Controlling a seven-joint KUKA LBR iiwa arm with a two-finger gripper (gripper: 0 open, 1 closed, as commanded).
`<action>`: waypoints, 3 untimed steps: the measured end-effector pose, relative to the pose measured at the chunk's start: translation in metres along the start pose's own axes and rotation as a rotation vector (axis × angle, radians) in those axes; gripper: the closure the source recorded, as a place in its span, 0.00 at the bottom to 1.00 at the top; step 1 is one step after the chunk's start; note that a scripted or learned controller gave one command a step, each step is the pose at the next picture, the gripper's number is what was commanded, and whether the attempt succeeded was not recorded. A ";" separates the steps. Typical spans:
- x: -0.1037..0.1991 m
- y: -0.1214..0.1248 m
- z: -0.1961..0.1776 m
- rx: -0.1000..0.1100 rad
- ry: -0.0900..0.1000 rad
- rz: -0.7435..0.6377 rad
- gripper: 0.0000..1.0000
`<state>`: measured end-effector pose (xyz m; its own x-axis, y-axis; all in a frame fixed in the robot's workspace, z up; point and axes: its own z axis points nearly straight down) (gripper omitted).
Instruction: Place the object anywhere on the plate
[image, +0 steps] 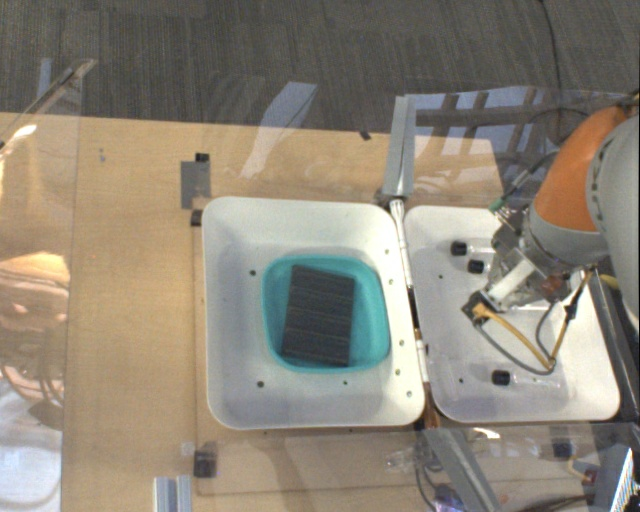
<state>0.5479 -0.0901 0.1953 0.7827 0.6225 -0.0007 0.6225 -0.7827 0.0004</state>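
A dark grey ribbed rectangular block (319, 315) lies flat on the teal plate (372, 300), which sits in the middle of the left white bin (230, 300). The block covers most of the plate's centre and stands slightly tilted. My gripper (508, 272) hangs over the right white bin (590, 385), well to the right of the plate and apart from the block. Nothing shows in its grasp.
Three small black knobs (458, 246) (476, 266) (500, 378) sit on the right bin's floor near the gripper. A raised rim (405, 300) divides the two bins. A metal post (398, 150) stands behind the bins. Wooden bench (120, 300) lies to the left.
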 end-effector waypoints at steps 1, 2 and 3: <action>0.029 -0.086 0.011 0.000 0.003 -0.150 1.00; 0.029 -0.086 0.011 0.000 0.003 -0.149 0.00; -0.053 -0.011 -0.100 -0.007 0.006 0.030 0.00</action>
<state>0.5000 -0.1147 0.2949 0.8009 0.5987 0.0054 0.5987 -0.8009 0.0073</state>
